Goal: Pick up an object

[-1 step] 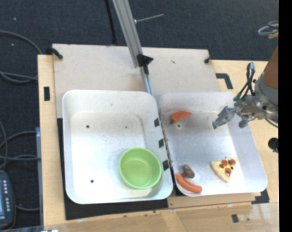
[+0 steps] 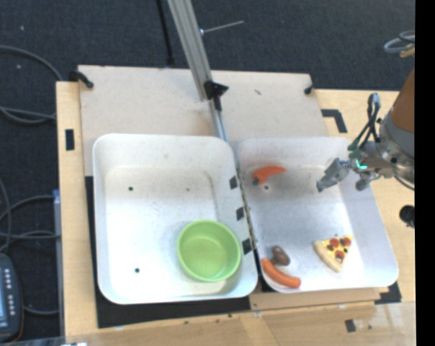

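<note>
One fixed camera looks steeply down from above on two shallow white plastic bins [image 2: 167,150], set well back.

The arm [image 2: 403,121] reached in from the right edge, its wrist angled down and leftward. The gripper [image 2: 345,177] hung with two fingers spread apart, nothing between them.

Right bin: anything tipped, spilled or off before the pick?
Nothing stands out. The right bin holds an orange carrot-like piece, a pizza slice, a small brown piece and a hot dog low at the front rim. The green bowl sits upright in the left bin.
</note>
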`<state>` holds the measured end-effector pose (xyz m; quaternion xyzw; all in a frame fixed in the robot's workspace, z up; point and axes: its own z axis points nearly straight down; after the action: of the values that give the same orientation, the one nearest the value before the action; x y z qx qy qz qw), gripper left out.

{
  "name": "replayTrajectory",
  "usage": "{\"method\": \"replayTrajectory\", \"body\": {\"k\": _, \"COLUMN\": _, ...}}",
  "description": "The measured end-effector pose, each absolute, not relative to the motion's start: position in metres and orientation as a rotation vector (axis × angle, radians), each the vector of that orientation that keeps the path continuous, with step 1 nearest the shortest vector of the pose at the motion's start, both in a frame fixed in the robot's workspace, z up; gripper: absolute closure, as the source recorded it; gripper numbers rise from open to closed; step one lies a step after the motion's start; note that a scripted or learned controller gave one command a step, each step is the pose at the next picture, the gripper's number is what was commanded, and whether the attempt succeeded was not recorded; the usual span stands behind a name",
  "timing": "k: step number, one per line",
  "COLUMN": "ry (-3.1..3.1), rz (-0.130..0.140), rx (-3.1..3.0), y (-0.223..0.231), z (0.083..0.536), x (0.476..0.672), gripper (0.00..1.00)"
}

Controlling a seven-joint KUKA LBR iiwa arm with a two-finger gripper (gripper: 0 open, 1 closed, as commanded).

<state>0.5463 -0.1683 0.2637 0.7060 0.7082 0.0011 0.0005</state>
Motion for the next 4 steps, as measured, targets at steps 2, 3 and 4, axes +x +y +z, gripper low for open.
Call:
{"method": "replayTrajectory", "body": {"k": 2, "ry": 2.222, "rz": -0.007, "rx": 2.225, "y": -0.174, "z": 0.155, "x": 0.551, "gripper": 0.00}}
{"method": "replayTrajectory", "body": {"k": 3, "ry": 2.221, "rz": -0.007, "rx": 2.225, "y": -0.176, "z": 0.102, "x": 0.549, "gripper": 0.00}}
{"method": "replayTrajectory", "body": {"k": 4, "ry": 2.212, "rz": 0.004, "rx": 2.226, "y": -0.176, "z": 0.117, "x": 0.552, "gripper": 1.00}}
